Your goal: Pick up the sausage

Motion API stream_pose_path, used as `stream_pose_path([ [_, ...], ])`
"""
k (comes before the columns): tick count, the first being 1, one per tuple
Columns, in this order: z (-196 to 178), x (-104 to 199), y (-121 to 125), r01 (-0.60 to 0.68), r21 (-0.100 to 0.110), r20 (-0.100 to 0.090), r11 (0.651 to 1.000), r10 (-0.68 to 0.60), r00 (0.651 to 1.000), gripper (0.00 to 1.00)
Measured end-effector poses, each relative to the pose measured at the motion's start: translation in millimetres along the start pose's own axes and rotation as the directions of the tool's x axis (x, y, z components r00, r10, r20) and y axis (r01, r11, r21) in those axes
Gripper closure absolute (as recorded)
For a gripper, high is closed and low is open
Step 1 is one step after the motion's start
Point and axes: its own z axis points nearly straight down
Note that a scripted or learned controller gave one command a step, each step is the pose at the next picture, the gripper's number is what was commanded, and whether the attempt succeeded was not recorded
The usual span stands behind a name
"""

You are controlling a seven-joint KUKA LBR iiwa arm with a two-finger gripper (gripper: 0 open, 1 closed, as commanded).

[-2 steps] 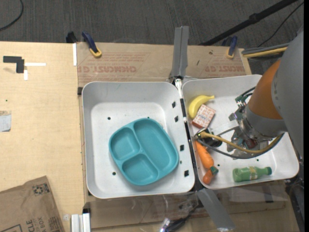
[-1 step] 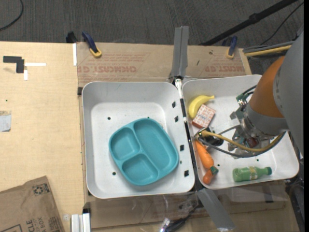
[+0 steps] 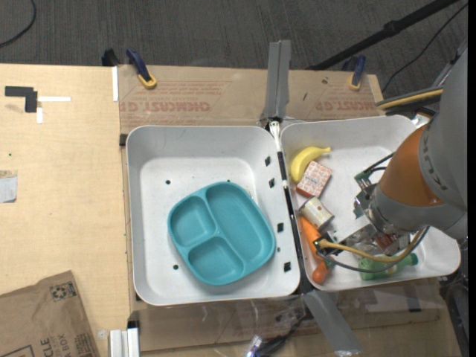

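Note:
My gripper is low in the right bin, near its front edge, with the grey wrist and orange band above it covering much of what lies there. A small reddish-brown piece shows just under the wrist. It may be the sausage, but I cannot tell because most of it is hidden. Nothing can be seen held in the gripper.
In the right bin lie a yellow banana, a red-and-white box, a small tin, an orange carrot and a green item at the front. A teal divided plate sits in the left bin.

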Motion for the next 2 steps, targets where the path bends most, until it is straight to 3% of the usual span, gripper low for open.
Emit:
stream_pose_path([
  [1, 6.2, 35.5, 12.8, -0.161, -0.002, -0.011, 0.987, 0.161, 0.987, 1.00],
  [2, -3.6, 36.9, 12.8, -0.156, -0.001, -0.011, 0.988, 0.156, 0.988, 1.00],
])
